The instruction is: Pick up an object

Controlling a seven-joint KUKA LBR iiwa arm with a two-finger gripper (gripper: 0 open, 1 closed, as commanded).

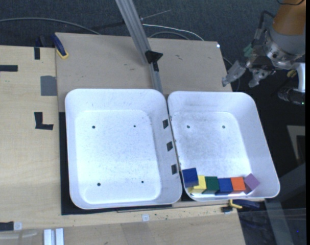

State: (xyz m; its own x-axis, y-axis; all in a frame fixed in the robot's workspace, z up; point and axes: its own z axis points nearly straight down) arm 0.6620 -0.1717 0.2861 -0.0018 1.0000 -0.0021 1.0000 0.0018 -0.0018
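Several small blocks lie in a row along the near edge of the right bin (257, 111): a blue block (189, 176), a yellow block (198, 185), a green block (211, 183), a second blue block (225, 186), an orange block (238, 184) and a purple block (251, 180). My gripper (241, 80) hangs above the far right corner of that bin, outside its rim and far from the blocks. Its fingers are spread, open, with nothing between them.
The left bin (73, 137) stands beside the right one, their rims touching in the middle. A slanted metal pole (137, 27) with a black clamp rises behind the bins. A blue and yellow clip (60, 46) lies at the board's far left corner.
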